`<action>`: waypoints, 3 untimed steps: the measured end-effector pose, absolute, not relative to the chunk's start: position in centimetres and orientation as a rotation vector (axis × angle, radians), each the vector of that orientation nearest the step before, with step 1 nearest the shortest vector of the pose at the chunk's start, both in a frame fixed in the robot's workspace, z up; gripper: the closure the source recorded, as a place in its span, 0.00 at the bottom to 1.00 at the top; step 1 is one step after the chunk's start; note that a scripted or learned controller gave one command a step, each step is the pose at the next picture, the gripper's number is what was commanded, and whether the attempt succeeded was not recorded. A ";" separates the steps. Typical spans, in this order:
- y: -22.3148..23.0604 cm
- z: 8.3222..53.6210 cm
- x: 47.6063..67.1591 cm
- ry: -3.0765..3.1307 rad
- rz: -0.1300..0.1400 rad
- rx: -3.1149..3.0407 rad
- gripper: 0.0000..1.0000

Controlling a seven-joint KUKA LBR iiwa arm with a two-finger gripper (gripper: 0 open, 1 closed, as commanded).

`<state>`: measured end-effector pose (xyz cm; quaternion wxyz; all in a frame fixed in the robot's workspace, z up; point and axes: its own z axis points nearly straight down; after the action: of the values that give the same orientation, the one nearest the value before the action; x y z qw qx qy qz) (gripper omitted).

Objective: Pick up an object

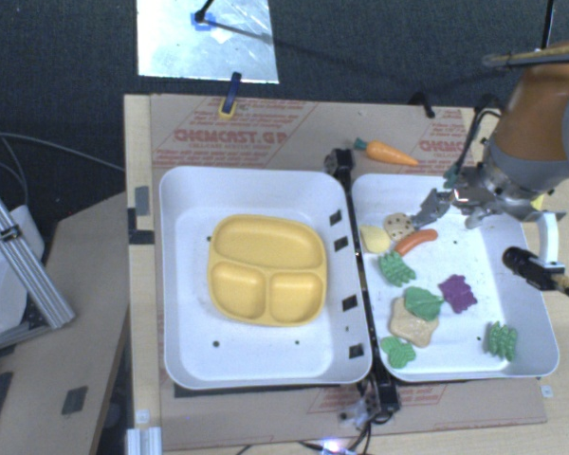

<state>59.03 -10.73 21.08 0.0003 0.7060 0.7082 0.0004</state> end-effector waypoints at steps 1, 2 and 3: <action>-6.1 18.2 51.5 2.231 -0.004 2.223 0.00; -13.1 10.2 48.3 2.217 -0.008 2.232 0.00; -18.5 10.3 51.0 2.215 0.000 2.220 0.00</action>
<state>50.97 -18.53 10.27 0.0030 0.7079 0.7063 -0.0001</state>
